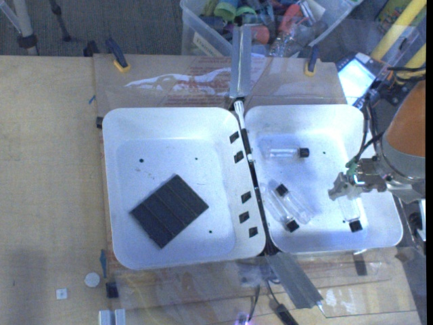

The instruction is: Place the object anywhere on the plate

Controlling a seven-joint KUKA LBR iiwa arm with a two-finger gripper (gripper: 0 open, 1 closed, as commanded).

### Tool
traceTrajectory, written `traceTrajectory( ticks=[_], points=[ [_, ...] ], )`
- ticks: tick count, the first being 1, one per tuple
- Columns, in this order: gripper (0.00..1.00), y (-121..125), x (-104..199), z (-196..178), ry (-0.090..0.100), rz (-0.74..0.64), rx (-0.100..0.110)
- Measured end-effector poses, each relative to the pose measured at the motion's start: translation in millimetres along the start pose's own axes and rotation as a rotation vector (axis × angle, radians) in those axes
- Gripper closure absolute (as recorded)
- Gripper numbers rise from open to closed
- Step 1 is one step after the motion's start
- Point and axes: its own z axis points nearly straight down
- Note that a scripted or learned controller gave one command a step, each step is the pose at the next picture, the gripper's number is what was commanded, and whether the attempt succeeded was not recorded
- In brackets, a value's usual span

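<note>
in the near part of the left bin (111,181): one plate (169,210), a dark flat square set cornerwise, matte, with faint ribs across it. nothing lies on it.

in the right bin (318,114), near to far: three clear vials with black caps, glassy and slippery-looking. one vial (352,219) stands just beside the gripper (342,189); a second vial (287,208) lies aslant mid-bin; a third vial (284,153) lies crosswise farther back.

gripper: low over the right side of the right bin, metal, pale. whether its fingers are spread or pinching, cannot tell; no vial shows between them.

handling note: judged at the pick stage. grip a vial across its round body, lift clear of the bin walls, and lower it flat on the plate so it won't roll.
</note>
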Motion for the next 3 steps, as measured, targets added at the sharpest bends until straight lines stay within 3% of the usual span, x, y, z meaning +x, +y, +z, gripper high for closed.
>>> traceTrajectory(
  ticks=[1, 2, 3],
  points=[
    [1.0, 56.8, 40.2, 22.1, 0.0, -0.567, -0.001],
    [1.0, 130.0, 74.9, 7.6, 0.0, -0.362, 0.0],
    [1.0, 163.9, 114.5, -71.2, -0.002, -0.707, -0.004]
  ],
)
